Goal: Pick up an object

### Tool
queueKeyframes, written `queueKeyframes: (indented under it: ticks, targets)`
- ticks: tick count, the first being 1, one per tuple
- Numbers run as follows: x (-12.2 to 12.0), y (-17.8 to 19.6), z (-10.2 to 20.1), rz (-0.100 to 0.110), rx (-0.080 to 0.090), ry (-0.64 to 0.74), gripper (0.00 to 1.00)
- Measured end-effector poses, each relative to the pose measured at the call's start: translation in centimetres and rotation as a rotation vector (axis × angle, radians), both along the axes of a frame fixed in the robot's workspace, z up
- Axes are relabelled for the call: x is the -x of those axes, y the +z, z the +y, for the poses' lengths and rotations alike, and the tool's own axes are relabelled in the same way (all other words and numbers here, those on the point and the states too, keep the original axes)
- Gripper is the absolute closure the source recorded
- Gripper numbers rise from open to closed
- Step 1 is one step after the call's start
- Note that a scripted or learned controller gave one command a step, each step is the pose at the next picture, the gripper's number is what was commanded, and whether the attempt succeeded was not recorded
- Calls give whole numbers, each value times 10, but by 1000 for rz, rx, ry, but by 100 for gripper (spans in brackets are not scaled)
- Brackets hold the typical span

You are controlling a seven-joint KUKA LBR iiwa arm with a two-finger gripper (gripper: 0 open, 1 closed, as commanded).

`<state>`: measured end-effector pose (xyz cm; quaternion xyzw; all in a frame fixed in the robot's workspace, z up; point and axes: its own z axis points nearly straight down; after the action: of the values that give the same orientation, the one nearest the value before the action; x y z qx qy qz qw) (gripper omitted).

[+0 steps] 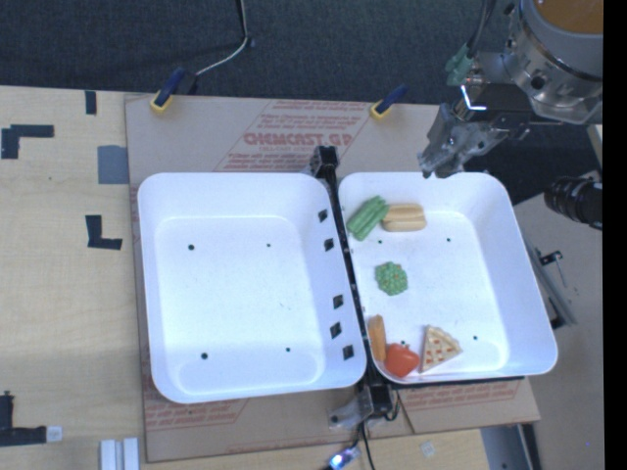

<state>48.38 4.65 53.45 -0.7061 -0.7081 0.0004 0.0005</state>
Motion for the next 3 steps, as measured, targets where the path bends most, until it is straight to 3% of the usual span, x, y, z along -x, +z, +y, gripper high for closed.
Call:
queueKeyframes:
  ticks: [1, 2, 3]
  targets:
    - [1, -14, 67, 3, 0, 5, 100]
    - [0, -13, 63, 1, 1, -1, 0]
    - [0, -13, 63, 1, 1, -1, 0]
